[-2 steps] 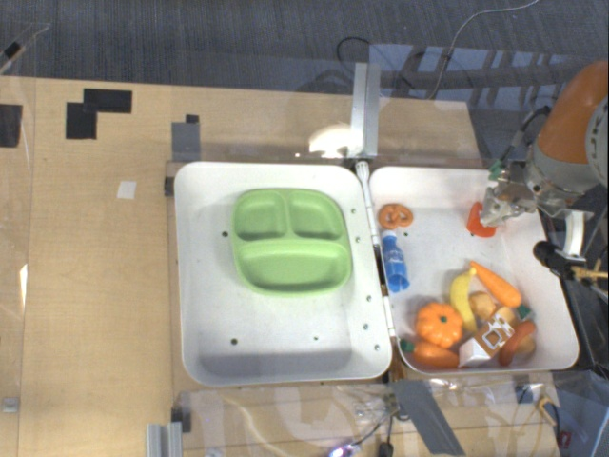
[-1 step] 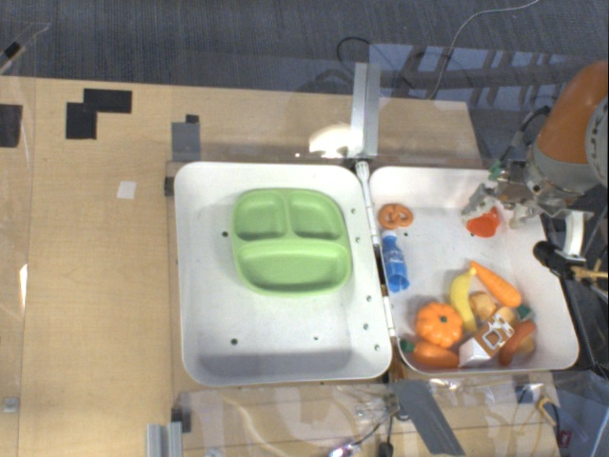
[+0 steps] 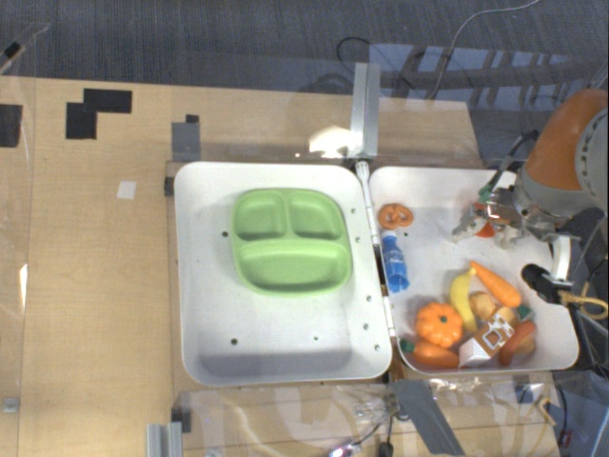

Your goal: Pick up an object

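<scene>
Bench (image 3: 95,255) of pale wood takes up the left side, with a few black marks near its far edge. On it stand two shallow white bins side by side, their inner rims touching. The left bin (image 3: 205,341) holds a green divided plate (image 3: 289,239), lying flat near the bin's middle with two small compartments at the far side and one long compartment at the near side.

The right bin (image 3: 433,184) holds the loose things. Close to its left wall lies a small orange pretzel-shaped piece (image 3: 395,216), and just below it a blue bottle (image 3: 394,263) lies along the wall. Toward the near right corner a heap of toy food is packed together: an orange pumpkin (image 3: 440,324), a yellow banana (image 3: 461,298) touching it, a carrot (image 3: 497,285) lying slantwise on top of the heap, a red piece (image 3: 434,355) at the near rim, and a small white carton (image 3: 490,339) (its printing is too small to read).

At the far right the grey arm (image 3: 571,160) with its orange band reaches in over the right bin. The gripper (image 3: 488,220) sits low over the bin's far right part, well apart from the heap. Something small and red shows at its tips, but I cannot tell whether the jaws are apart, together, or clamped on it.
</scene>
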